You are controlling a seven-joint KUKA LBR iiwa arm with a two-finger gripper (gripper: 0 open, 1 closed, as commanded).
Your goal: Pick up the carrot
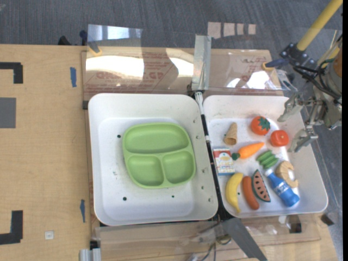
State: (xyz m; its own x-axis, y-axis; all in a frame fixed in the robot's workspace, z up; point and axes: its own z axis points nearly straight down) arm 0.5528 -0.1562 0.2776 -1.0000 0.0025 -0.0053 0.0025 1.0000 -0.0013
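We found the carrot (250, 150) lying in the right bin (321, 184), roughly at its middle, its orange body slanting up toward the right and its green top pointing down-left. The green end sat close against a small milk carton (223, 161); an ice cream cone (231, 133) lay just above it, and a green pepper-like piece (267, 159) just to its lower right. Two tomatoes (260, 125) sat near the tip, one above it and one to its right. A banana (234, 190), a watermelon slice (261, 186), a hot dog (250, 192) and a blue bottle (284, 191) filled the front of that bin. The left bin (103, 145) held a green divided plate (159, 155).

The gripper (302, 125) hung over the right bin's far right side, well apart from the carrot. Whether it was spread or pressed together we could not tell, and we saw nothing caught in it.

We judged the carrot to be a light, stiff plastic toy, smooth and tapered, so it would likely slip if pinched near the narrow tip. We thought the best hold was across the thick part of the orange body, jaws closing across its width, where neighbours left some room on both flanks.
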